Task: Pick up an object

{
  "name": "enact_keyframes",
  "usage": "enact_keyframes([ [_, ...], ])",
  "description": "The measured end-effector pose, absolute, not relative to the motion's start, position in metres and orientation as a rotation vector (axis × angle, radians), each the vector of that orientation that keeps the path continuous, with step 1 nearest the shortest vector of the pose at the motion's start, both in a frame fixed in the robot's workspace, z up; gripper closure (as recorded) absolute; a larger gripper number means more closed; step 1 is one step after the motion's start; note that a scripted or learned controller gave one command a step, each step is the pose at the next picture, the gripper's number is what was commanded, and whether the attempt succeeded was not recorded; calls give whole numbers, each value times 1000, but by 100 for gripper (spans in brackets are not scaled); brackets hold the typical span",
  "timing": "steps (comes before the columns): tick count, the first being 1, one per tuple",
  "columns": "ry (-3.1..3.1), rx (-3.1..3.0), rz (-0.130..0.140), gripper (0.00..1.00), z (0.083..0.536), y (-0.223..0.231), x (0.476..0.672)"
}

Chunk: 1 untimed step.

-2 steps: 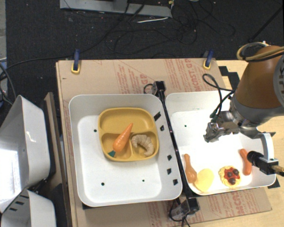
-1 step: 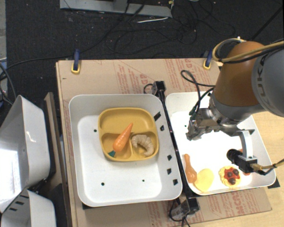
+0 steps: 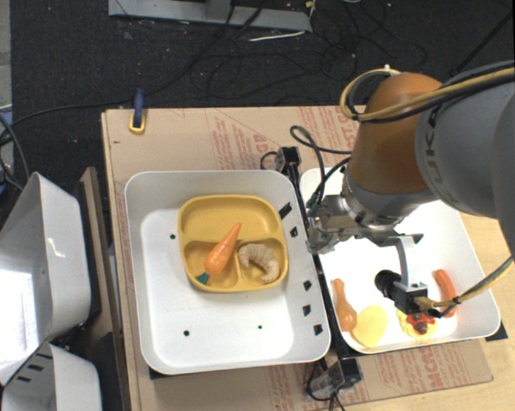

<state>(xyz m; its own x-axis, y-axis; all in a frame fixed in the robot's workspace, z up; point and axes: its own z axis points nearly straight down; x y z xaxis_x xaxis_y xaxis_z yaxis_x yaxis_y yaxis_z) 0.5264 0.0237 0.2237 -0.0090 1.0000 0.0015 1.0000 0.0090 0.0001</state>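
Pick not yet made, by my reading: nothing is seen in the grasp. End effector (image 3: 322, 232) hovers at the right bin's (image 3: 491, 316) 9 o'clock rim; apart or together, cannot tell. Nearest candidates are the orange spoon (image 3: 341, 303) and yellow disc (image 3: 371, 323), at the bin's 7 o'clock.

Bright, even light washes out the right bin (image 3: 453, 245); focus is sharp.

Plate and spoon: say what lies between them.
Camera view: between plate and spoon, bare left bin floor, then both bins' walls with black clips.
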Motion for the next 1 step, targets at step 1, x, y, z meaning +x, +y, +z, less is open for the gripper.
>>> enact_keyframes([
  [1,-2232,-2211,-4,100,233,79,538],
])
